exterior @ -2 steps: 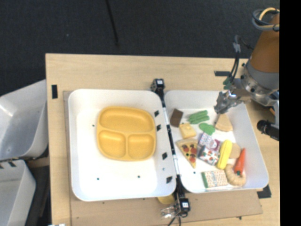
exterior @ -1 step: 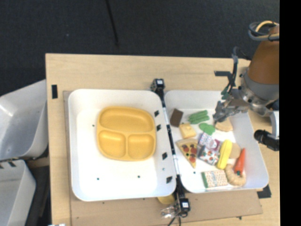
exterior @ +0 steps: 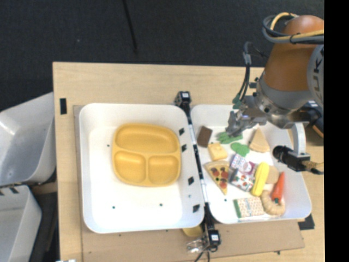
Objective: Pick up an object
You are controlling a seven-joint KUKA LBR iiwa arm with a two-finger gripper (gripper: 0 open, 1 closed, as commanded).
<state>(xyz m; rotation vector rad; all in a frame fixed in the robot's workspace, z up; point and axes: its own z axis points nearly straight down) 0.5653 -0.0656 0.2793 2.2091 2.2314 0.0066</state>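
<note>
Two white bins sit side by side on the bench [exterior: 65,91]; the left bin [exterior: 98,201] carries a yellow divided plate [exterior: 146,154]. The gripper [exterior: 238,123] hangs low over the right bin's [exterior: 297,203] far edge, above a green toy [exterior: 228,137]. Whether its jaws are open I cannot tell.

Arm over the right bin of toy food

The gripper [exterior: 238,123] hangs low above a green piece [exterior: 227,137] in the right bin [exterior: 297,192]; the left bin [exterior: 95,162] holds a yellow divided plate [exterior: 146,154] on the worktop [exterior: 120,83].
</note>
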